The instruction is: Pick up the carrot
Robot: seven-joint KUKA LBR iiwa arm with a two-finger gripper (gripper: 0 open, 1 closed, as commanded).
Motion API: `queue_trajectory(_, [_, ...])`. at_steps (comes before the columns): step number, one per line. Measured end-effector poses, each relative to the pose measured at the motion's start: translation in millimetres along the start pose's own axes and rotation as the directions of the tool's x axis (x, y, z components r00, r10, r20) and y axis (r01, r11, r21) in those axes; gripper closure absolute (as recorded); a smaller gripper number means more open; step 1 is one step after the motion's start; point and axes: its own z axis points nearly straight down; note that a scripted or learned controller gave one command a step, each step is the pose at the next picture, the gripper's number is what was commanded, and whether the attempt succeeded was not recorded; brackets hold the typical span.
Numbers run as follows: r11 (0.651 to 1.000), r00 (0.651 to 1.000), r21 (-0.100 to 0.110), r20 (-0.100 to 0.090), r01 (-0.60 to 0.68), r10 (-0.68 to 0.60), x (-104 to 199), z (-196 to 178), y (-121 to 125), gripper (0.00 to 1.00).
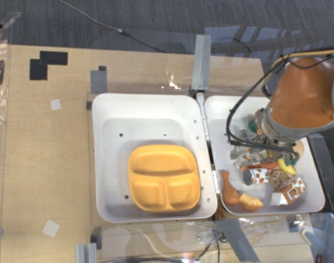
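Item: slim orange carrot, lying in right white plastic bin amid crowded toy foods, beneath grey-and-orange arm. Gripper: state cannot be told. Handling advice: descend straight, straddle carrot crosswise, avoid neighbours.

The grey arm with its orange band hides its hand and the right white bin's middle clutter.

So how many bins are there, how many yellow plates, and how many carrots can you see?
White bins: 2, the left bin and the right bin
Yellow divided plates: 1, the plate lies in the left bin
Carrots: 1, the carrot lies in the right bin, among small toys under the arm
Total: 4
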Motion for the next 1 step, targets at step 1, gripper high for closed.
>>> queue_trajectory(1, [0.964,0.964,0.004,-0.004,0.267,-0.267,12.3,-94.8,-61.5,1.00])
